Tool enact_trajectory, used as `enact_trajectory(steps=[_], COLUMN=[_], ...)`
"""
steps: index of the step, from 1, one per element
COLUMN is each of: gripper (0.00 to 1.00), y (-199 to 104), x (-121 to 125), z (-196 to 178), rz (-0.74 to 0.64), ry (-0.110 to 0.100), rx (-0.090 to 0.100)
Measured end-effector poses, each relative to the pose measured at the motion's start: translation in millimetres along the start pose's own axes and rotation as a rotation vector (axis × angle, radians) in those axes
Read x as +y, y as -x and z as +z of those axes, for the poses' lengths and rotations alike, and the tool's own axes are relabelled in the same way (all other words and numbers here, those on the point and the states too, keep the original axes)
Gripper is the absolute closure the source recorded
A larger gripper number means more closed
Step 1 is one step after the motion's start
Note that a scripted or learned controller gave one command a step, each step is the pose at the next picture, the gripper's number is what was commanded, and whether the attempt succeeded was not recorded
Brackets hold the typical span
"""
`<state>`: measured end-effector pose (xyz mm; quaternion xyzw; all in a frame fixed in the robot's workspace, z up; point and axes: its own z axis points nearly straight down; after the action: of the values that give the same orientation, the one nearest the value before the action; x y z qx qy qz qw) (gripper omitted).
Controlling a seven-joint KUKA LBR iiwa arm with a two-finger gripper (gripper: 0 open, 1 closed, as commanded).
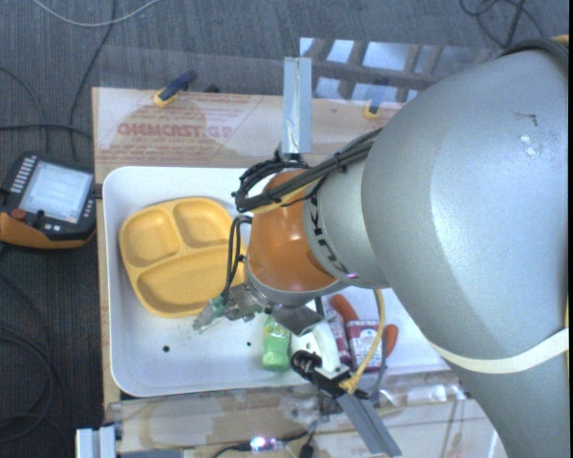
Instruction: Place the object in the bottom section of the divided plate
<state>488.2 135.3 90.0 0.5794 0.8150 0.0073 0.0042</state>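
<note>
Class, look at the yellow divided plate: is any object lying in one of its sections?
No. All three sections of the yellow divided plate show bare yellow surface; the green object lies on the bin floor beside it.

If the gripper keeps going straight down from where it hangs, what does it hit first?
Probably the white bin floor just below the yellow divided plate's bottom edge; the gripper sits there, though depth is unclear.

Bench [172, 127]: you see a pale wooden top with faded red lettering | on it: a shallow white bin [124, 351] at the left, reaching under the arm | clamps: a blue-and-yellow one [175, 86] on the far edge at the left, a yellow one [371, 110] further right along that edge.
</note>
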Motion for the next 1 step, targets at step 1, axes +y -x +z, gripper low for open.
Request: enact_trajectory(steps=[1], gripper=[0.0], y=[-68.8], x=[73.3], z=[-103.9], rz=[0.167], ry=[-0.022], rx=[-0.007])
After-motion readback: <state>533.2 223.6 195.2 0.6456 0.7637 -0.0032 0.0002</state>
